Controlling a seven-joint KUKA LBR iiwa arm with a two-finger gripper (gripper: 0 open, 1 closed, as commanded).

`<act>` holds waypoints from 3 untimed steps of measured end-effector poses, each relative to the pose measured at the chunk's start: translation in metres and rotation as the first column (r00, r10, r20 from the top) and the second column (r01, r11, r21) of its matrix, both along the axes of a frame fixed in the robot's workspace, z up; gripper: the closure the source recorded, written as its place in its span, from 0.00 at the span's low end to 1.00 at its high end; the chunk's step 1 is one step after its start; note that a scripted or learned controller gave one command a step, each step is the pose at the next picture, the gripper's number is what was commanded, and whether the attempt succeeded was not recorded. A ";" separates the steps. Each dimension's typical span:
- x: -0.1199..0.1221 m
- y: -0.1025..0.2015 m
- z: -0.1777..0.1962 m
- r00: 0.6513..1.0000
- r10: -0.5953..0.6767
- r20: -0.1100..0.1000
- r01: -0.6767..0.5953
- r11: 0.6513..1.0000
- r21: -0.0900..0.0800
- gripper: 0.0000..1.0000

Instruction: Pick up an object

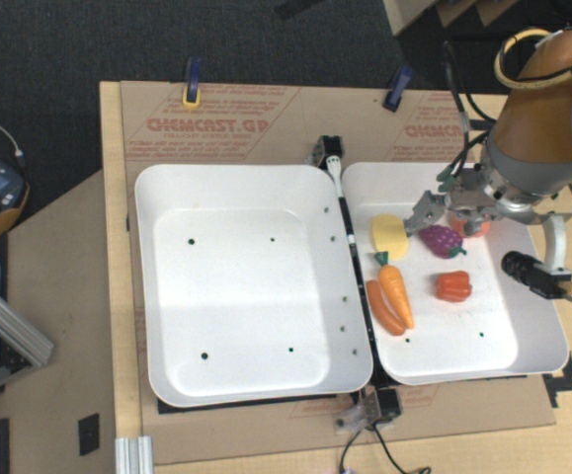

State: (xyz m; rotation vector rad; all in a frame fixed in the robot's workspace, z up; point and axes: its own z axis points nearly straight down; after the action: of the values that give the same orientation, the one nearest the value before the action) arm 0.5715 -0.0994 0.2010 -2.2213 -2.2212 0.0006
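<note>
Down at the near edge of the surface (266, 442), a black clip with a trailing cable (376, 408) sits where the two white bins meet. Just above it is the left bin (157, 294), its floor marked by a few small dark dots. The right bin (532, 349) holds all the toy food. Two carrots (392, 299) lie side by side against the divider, the brighter one with a green top pointing up toward a pale yellow piece (389, 233). A red pepper-like piece (453, 285) sits apart from them, near the middle of the bin. A purple bunch of grapes (443, 239) lies between the yellow piece and the grey arm (534, 146).

That arm reaches in from the right, and its claw (450, 212) hangs right over the grapes, with something orange-red tucked just behind it. From where I stand I cannot tell how wide the claw is spread or whether it has anything in its grip. Brown cardboard under the bins is pinned at the far edge by two blue clamps (193, 82).
</note>
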 end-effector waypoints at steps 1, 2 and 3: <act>-0.047 0.071 -0.018 1.000 0.006 -0.007 -0.006 1.000 0.005 0.00; -0.093 0.053 0.092 1.000 -0.001 0.011 0.001 1.000 -0.001 0.00; -0.078 0.137 -0.023 1.000 0.008 -0.012 -0.008 1.000 0.003 0.00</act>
State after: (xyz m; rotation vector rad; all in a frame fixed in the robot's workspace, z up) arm 0.4932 0.0372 0.1780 -2.2050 -2.2224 0.0101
